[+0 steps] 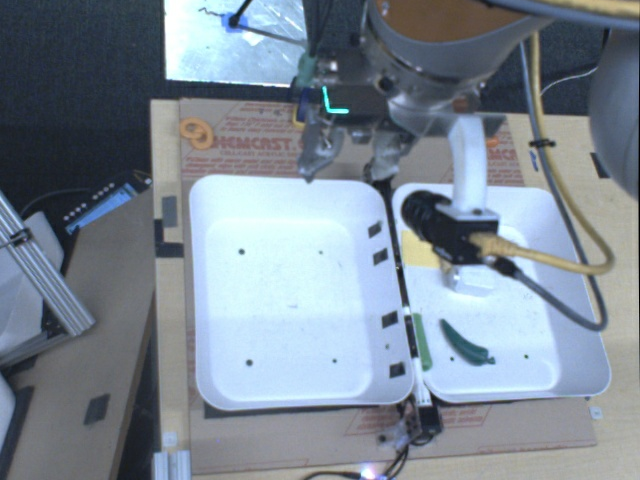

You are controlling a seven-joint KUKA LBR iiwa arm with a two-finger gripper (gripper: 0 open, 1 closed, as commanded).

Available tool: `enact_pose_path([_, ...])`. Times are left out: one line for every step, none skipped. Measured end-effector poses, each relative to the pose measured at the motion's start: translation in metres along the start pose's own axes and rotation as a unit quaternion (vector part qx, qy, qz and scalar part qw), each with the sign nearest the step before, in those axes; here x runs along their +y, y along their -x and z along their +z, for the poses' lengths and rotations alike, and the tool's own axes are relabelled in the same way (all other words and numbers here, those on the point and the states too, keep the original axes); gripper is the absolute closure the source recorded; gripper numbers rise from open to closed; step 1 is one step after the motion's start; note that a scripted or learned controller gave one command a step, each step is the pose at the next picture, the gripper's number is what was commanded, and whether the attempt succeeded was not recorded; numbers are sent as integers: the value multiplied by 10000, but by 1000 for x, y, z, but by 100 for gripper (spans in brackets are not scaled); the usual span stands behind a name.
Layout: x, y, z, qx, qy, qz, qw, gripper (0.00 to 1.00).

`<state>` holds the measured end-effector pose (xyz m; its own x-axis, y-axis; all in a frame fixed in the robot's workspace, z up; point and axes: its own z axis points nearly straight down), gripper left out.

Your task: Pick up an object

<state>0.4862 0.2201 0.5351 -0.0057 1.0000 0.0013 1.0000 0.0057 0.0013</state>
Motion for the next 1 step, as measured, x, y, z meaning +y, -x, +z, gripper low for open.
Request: enact_pose_path([0,0,-12,9,13,-27,10000,100])
